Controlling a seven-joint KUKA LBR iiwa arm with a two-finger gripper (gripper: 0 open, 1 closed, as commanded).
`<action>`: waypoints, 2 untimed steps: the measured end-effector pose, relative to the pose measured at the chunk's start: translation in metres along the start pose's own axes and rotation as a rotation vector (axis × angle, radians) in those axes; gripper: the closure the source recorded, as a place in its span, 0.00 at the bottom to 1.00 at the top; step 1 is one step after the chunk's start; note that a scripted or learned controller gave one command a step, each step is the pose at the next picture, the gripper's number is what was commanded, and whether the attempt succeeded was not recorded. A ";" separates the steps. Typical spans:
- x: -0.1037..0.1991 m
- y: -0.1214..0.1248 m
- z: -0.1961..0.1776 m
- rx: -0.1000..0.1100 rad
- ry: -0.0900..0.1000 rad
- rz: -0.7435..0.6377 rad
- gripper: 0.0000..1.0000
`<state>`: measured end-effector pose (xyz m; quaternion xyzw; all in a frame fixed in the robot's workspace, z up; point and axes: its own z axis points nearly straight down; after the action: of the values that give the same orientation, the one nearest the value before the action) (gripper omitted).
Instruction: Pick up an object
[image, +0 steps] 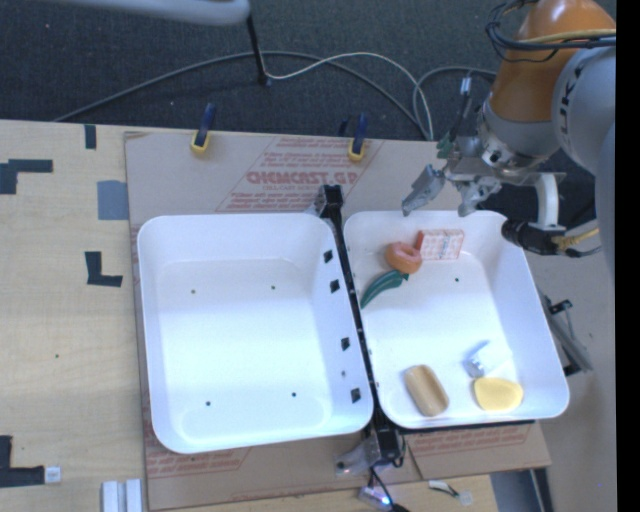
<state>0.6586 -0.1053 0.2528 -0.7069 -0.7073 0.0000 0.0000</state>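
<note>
My gripper (441, 196) hangs open above the back rim of the right bin (520, 270), with nothing between its two fingers. Just below it in that bin lie a small pink-and-white box (441, 245) and an orange carrot-like toy (403, 258) with a green stem (381, 288). Near the bin's front lie a tan bread-shaped piece (426, 389), a yellow lemon-like piece (497, 394) and a small grey-blue item (476, 358).
The left bin (240, 330) sits beside the right one, with a black divider strip (345, 310) of clips between them. Both rest on a cardboard sheet (270, 175) held by two clamps. Cables run across the dark floor behind.
</note>
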 end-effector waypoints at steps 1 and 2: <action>-0.028 -0.081 0.165 0.014 0.002 0.004 0.00; 0.008 -0.034 0.164 0.000 -0.004 0.000 0.00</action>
<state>0.6244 -0.0976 0.0891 -0.7070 -0.7072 0.0016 -0.0013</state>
